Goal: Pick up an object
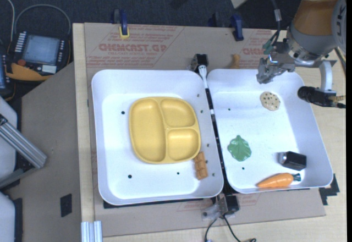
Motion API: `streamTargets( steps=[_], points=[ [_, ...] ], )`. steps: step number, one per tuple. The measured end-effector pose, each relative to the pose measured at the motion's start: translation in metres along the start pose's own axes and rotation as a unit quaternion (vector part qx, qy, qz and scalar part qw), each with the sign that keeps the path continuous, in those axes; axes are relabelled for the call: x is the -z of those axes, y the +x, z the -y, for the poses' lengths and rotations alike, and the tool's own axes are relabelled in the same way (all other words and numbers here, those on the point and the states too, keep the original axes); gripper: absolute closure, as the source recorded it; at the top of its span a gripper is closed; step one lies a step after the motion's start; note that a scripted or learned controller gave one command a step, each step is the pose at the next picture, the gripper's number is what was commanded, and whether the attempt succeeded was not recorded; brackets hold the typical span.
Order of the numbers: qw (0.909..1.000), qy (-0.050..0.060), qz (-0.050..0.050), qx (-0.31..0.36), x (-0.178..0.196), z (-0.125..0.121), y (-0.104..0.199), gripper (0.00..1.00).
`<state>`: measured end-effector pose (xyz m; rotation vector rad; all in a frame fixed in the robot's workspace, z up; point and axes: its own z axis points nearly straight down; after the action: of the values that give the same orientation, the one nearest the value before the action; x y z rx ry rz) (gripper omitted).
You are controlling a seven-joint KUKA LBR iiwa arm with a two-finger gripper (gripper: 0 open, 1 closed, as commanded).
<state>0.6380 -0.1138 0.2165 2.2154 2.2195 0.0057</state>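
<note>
My gripper (268,73) hangs over the far edge of the right bin (308,125), above and slightly left of a round tan cookie (270,101). Nothing shows between its fingers. Further toward the front lie a green leafy piece (240,148), a small black block (292,160) and an orange carrot (276,181). In the left bin (107,125) sits a yellow divided plate (164,128), with a small brown piece (201,165) beside its front right corner.
A cardboard sheet (143,43) lies under both bins, held by blue clamps (123,22) at the back. A black divider (208,98) runs between the bins. A control pendant (39,51) rests off the bench to the left.
</note>
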Motion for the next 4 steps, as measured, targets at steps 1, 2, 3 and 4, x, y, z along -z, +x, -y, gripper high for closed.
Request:
streamTargets(
  steps=[1,2,3,4],
  points=[
    [1.0,0.0,0.0,0.0,0.045,0.002,-0.004,1.0],
    [1.0,0.004,-0.002,0.002,0.048,0.013,0.044,1.0],
    [1.0,0.005,-0.001,0.001,0.029,0.03,0.096,1.0],
    [1.0,0.005,-0.002,0.002,0.019,0.031,0.149,1.0]
  ],
)
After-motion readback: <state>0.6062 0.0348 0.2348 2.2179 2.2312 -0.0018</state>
